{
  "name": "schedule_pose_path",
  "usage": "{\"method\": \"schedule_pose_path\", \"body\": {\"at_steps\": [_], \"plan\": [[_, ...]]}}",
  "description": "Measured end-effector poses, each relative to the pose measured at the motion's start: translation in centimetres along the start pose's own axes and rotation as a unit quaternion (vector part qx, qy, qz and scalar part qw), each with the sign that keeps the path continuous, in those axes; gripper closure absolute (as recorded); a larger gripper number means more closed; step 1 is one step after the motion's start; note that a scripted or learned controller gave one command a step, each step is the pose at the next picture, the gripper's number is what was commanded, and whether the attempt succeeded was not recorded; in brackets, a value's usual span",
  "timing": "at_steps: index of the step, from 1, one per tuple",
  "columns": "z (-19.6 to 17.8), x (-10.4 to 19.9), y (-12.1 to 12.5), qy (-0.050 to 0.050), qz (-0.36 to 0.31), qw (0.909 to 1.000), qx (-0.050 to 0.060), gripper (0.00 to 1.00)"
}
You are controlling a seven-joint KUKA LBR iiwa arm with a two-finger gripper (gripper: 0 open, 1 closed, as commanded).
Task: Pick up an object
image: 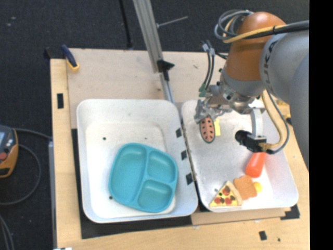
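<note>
The end effector (207, 120) hangs over the far left part of the right bin (281, 191), close to the divide between the two bins. A watermelon slice (207, 129), red with dark seeds and a green rind, sits right under its tip, with a small yellow piece (216, 128) just beside it. Whether the slice is gripped or merely lying below cannot be told, nor how wide the end effector stands.

Nearer in the same bin lie an orange carrot (255, 164), a bread piece (244, 187) and a pizza slice (226, 196). The left bin (93, 119) holds a teal divided plate (143, 177).
</note>
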State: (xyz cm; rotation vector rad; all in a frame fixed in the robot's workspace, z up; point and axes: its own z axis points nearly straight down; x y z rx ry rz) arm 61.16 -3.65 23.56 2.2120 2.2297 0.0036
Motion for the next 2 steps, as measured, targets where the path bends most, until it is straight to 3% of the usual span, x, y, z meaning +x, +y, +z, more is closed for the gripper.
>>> {"method": "schedule_pose_path", "body": {"at_steps": [2], "plan": [[-0.6,11.1,2.3,0.000,0.000,1.0000,0.000,1.00]]}}
